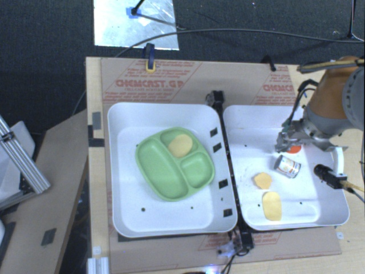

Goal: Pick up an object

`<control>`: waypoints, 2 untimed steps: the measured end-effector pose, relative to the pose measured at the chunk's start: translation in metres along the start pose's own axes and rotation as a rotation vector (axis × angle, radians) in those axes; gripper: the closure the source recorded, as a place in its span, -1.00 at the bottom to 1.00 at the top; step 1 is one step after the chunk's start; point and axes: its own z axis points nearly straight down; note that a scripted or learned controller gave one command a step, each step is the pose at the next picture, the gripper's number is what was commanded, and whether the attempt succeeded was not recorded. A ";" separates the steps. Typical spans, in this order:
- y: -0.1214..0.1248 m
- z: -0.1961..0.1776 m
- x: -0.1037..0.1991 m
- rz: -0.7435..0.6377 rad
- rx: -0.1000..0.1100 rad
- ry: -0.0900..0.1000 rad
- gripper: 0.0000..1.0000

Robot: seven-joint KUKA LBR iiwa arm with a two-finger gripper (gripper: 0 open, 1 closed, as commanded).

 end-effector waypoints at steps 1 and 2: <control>-0.007 -0.046 -0.001 0.001 -0.001 0.000 1.00; -0.009 -0.091 -0.003 0.000 -0.003 0.000 1.00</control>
